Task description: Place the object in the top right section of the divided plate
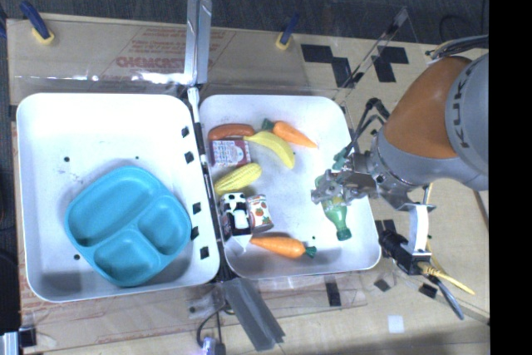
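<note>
The blue divided plate (125, 224) lies in the left bin (50, 129), towards its front. My gripper (334, 190) is low over the right side of the right bin (332, 116). A green toy bottle (338, 220) sits with its wide end between the fingers (320, 194) and its neck pointing to the bin's front edge. The gripper is shut on that end. The arm's grey and orange wrist (424, 129) reaches in from the right.
The right bin also holds a sausage (230, 130), two carrots (293, 133) (281, 245), a banana (274, 147), a corn cob (237, 177), a red packet (229, 152) and small cartons (246, 214). A metal divider (198, 46) stands between the bins.
</note>
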Motion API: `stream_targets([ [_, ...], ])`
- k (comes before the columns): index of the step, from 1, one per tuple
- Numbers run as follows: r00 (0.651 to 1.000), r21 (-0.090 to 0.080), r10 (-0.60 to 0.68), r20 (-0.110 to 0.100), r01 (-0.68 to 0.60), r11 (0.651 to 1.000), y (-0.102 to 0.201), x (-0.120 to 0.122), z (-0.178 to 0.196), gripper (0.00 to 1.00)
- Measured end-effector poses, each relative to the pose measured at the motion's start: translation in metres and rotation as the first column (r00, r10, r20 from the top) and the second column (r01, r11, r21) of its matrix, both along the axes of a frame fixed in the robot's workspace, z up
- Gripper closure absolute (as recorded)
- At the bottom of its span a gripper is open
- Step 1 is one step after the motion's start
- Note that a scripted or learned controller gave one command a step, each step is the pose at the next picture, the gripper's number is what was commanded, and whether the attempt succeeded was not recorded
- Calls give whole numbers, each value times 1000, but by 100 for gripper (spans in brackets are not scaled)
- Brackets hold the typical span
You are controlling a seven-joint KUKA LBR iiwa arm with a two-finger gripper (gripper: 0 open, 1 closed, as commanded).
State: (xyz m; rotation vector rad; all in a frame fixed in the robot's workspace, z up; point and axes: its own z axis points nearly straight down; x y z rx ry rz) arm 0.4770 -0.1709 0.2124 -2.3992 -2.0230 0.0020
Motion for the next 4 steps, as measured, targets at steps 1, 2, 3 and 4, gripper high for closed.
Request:
stream_targets([
  [1,995,-1,-103,-2,103,995,85,60,-17,100],
  [2,994,-2,-113,-2,113,994,169,97,-22,100],
  [3,986,-2,-170,-4,170,986,193,21,-22,100],
  [4,975,-3,-224,-4,224,975,261,7,-22,100],
])
